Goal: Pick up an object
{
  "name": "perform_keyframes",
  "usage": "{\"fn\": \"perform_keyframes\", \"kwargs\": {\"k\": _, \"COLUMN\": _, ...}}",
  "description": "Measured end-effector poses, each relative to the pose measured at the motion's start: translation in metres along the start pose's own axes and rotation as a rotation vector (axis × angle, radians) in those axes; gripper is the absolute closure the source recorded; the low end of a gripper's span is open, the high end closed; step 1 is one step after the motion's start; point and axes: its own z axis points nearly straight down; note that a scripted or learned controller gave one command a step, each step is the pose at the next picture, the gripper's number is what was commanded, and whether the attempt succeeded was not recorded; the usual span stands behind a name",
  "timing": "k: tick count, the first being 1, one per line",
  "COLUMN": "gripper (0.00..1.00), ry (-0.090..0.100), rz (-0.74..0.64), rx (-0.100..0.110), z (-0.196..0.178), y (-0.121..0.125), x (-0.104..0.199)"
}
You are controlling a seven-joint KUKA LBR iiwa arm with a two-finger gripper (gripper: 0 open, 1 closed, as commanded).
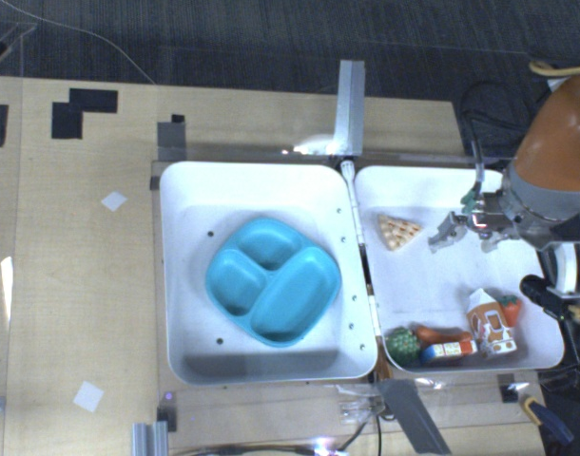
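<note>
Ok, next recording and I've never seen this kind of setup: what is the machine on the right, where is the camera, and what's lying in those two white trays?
The one camera sits above the bench, looking down at a slant. The grey and orange shape on the right is a robot arm; its two-finger gripper hangs over the right bin, with nothing visible between its fingers. The left bin holds a blue divided plate with three compartments. The right bin holds small toy foods: a waffle-patterned wedge near the top left, and along the bottom edge a green broccoli-like piece, an orange carrot-like piece, a small bottle and a little carton. The arm's job is to pick one thing up; it has not done so yet.
</note>
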Motion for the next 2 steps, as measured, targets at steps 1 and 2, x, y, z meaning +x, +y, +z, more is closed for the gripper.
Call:
{"fn": "perform_keyframes", "kwargs": {"k": 1, "gripper": 0.00, "ry": -0.001, "rz": 0.007, "rx": -0.002, "z": -0.029, "y": 0.019, "x": 0.014}}
{"fn": "perform_keyframes", "kwargs": {"k": 2, "gripper": 0.00, "ry": 0.000, "rz": -0.123, "rx": -0.001, "z": 0.007, "y": 0.024, "x": 0.051}}
